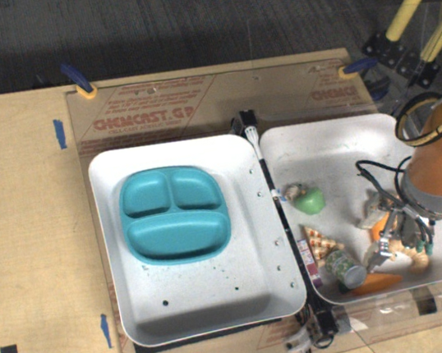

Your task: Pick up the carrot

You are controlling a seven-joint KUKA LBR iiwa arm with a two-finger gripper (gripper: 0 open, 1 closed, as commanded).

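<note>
Poised low in the right-hand shallow white bin [339,132], my two-finger gripper [395,237] (finger spread impossible to tell) hovers just above the slim orange carrot [372,280] lying below my jaws, approach underway, descent and closing next.

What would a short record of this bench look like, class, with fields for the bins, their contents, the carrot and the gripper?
left bin: holds a teal divided plate
right bin: holds several small items, including a green piece and a can-like item
carrot: lies near the right bin's front wall, orange, on its side
gripper: low over the right bin, just above and to the right of the carrot
grasp: nothing seen between its fingers; whether it touches the carrot cannot be told
</note>
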